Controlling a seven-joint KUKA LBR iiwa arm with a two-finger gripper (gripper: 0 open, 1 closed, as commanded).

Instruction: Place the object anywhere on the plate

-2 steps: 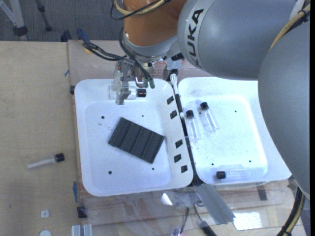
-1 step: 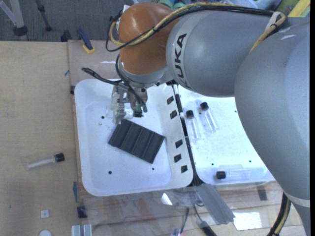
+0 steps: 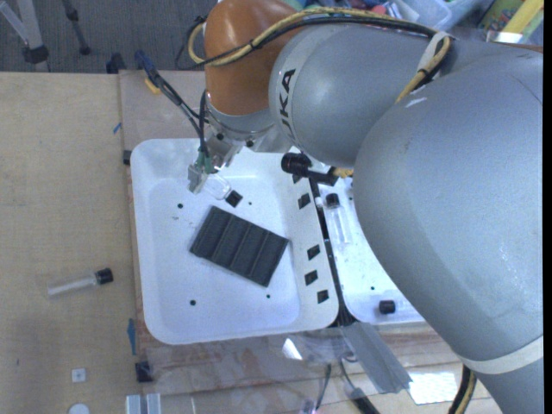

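The end effector [image 3: 203,176] hangs over the left bin [image 3: 164,231], fingers' state unclear, just above a small vial [image 3: 222,191] near the dark ribbed plate [image 3: 238,246].

Arm [image 3: 388,136] reaches left, pincer [image 3: 201,178] pointing down.

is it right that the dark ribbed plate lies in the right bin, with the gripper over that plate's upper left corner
Not quite. The camera view shows the dark ribbed plate lying in the left bin, not the right one. The gripper is indeed over the plate's upper left corner.
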